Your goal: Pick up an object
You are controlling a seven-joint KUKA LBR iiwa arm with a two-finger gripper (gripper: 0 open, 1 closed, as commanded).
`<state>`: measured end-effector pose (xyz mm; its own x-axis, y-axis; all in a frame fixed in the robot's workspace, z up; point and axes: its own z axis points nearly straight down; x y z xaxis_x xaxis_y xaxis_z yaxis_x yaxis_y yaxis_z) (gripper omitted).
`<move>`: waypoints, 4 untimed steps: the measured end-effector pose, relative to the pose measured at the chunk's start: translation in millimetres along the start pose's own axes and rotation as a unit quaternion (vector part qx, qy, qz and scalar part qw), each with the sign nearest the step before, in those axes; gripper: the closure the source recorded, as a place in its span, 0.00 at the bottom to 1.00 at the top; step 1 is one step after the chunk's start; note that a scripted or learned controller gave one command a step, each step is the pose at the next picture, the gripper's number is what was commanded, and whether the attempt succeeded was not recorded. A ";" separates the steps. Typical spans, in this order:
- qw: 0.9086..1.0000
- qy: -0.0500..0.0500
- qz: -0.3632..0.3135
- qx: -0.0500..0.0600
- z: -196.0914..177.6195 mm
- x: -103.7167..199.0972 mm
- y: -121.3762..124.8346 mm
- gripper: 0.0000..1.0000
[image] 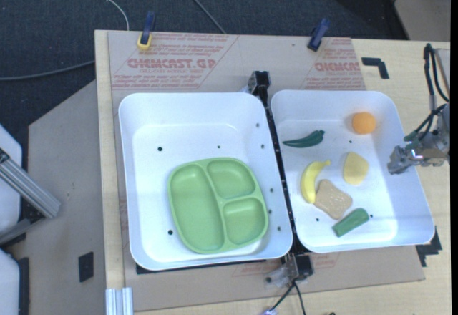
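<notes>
The right bin (pixel 408 224) holds an orange ball (pixel 363 123), a dark green pepper (pixel 305 139), a yellow banana (pixel 311 180), a pale yellow lemon-like piece (pixel 356 168), a tan bread slice (pixel 333 200) and a green block (pixel 350 222). My gripper (pixel 401 161) sits at the bin's right rim, to the right of the lemon-like piece and apart from it. Nothing shows between its fingers.
In the left bin (pixel 143 120) lies a green divided plate (pixel 217 203). Two clamps (pixel 146 29) (pixel 318 34) grip the board's far edge. Black clips (pixel 259 81) join the bins in the middle. Cables hang at the right edge.
</notes>
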<state>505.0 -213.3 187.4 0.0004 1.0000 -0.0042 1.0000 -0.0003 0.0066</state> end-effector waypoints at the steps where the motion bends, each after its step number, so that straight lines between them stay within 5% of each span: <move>1: 1.000 0.000 -0.001 -0.001 -56.7 -10.5 5.2 1.00; 4: 1.000 0.003 -0.003 0.002 -54.2 156.7 31.8 1.00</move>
<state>536.5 -56.4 241.1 -0.0064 1.0000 0.0011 1.0000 0.0063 0.0023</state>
